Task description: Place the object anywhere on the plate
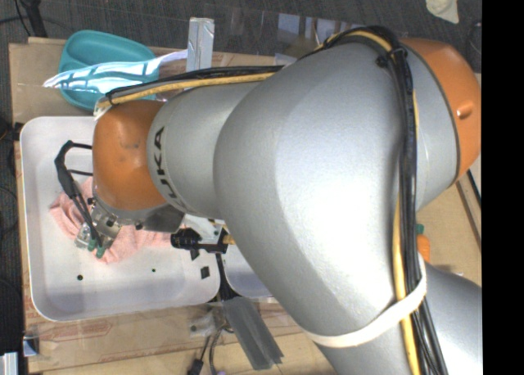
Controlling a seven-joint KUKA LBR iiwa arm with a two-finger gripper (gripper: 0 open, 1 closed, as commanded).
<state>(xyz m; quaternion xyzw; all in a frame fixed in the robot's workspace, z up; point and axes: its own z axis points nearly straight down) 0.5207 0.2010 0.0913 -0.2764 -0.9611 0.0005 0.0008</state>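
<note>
From the camera view, my arm (327, 177) blocks most of the bench, reaching in across the right bin and down into the left bin (49, 283). The gripper (88, 238) sits low over a pink cloth (131, 242) that lies rumpled on the floor of that left bin, and its tips look to be touching or pressing into the fabric at the cloth's left end. I cannot tell from here whether the tips are spread or closed, nor whether any cloth is caught between them. I take the pink cloth to be the object. The plate I cannot pick out; a teal dish-like shape (98, 54) with a patterned rag (106, 74) rests beyond the bin's far edge, but I would not swear that is it. My judgement: the grasp is unconfirmed, and lift, carry and placement all remain.
</note>
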